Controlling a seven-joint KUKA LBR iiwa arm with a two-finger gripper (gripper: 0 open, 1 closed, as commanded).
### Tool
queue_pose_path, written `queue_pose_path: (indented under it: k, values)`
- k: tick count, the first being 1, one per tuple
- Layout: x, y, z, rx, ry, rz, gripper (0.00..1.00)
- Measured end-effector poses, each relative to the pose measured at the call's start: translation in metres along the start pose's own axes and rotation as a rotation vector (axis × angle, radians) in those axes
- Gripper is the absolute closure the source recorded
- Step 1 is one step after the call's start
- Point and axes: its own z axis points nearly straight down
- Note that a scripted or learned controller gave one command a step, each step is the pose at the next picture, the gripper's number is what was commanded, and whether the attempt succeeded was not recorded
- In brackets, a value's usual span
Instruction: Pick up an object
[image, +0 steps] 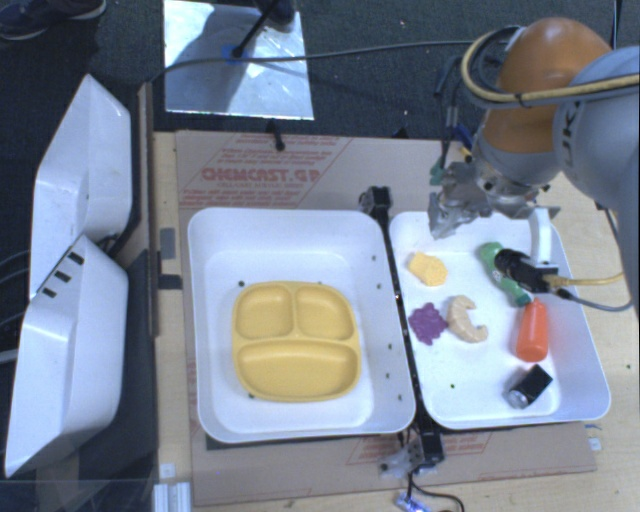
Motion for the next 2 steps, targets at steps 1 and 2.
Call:
queue_pose_path:
  k: [1,2]
  values:
    - [0.045,0.006,0.014,0.000,0.000,0.001,1.00]
    - [0.098,0.011,0.026,0.000,0.000,0.001,1.00]
